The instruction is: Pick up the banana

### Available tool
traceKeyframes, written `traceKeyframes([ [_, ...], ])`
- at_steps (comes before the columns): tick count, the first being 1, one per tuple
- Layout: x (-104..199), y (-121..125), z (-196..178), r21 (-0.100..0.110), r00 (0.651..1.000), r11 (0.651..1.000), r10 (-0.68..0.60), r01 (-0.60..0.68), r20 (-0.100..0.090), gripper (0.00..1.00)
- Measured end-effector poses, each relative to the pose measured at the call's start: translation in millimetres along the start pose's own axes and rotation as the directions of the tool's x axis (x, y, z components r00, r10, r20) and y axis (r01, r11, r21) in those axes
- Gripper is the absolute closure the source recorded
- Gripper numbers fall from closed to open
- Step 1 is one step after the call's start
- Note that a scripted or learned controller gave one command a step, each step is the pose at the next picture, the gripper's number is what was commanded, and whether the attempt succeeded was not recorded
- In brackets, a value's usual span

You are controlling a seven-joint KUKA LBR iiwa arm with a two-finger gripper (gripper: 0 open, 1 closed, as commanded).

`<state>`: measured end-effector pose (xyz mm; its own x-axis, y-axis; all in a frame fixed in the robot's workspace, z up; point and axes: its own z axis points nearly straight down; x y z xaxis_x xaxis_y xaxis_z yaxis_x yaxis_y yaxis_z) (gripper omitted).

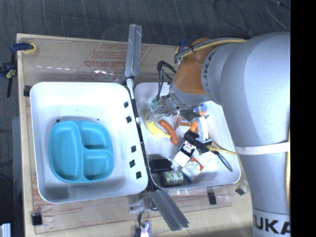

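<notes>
Wood tabletop (69, 65) on dark carpet (74, 9), "KUKA" on arm (261, 107); claw (165, 110) over banana (154, 128), grip state unclear.

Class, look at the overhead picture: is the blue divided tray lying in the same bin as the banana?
No. The blue divided tray lies in the left bin, while the banana lies in the right bin among other items.
</notes>
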<state>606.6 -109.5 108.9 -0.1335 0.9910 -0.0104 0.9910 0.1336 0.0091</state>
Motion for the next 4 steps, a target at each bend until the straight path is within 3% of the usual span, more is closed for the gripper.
traceKeyframes([
  [1, 20, 49, -83, 0.014, 0.983, 0.983, 0.185, -0.185, -0.009, 1.00],
  [2, 20, 49, -83, 0.015, 0.983, 0.983, 0.184, -0.184, -0.009, 0.00],
  [3, 0, 27, -18, 0.013, 0.976, 0.976, 0.218, -0.218, -0.008, 0.00],
  [4, -5, 19, 3, -0.013, 0.990, 0.990, 0.141, -0.141, 0.003, 0.00],
])
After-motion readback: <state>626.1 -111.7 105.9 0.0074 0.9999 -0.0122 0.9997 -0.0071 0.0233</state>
